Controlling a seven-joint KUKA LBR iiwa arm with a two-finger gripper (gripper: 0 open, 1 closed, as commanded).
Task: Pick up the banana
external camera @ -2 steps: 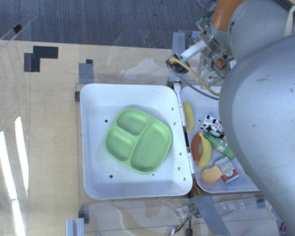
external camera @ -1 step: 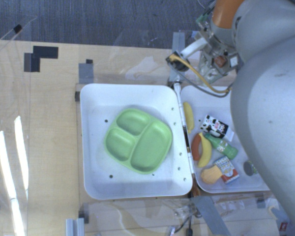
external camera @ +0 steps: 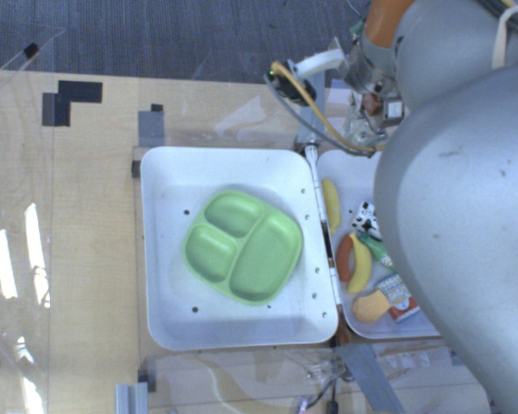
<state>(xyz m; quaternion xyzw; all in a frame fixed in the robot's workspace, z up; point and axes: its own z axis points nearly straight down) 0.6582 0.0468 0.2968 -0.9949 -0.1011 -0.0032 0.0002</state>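
Observation:
A slim yellow banana (external camera: 331,203) lies lengthwise along the left wall of the right bin (external camera: 350,166). A second yellow curved piece (external camera: 361,266), also banana-like, rests lower in the same bin against a red item (external camera: 344,257). My gripper (external camera: 367,121) hangs over the bin's far edge, up and to the right of the slim banana and apart from it. The bulky grey arm (external camera: 457,188) hides the right part of this bin.
The left bin (external camera: 160,317) holds a green divided plate (external camera: 243,247). Near the bananas lie a black-and-white toy (external camera: 365,219), a green piece (external camera: 376,250), an orange wedge (external camera: 371,306) and a small box (external camera: 400,296). Yellow cables (external camera: 315,110) loop beside the wrist.

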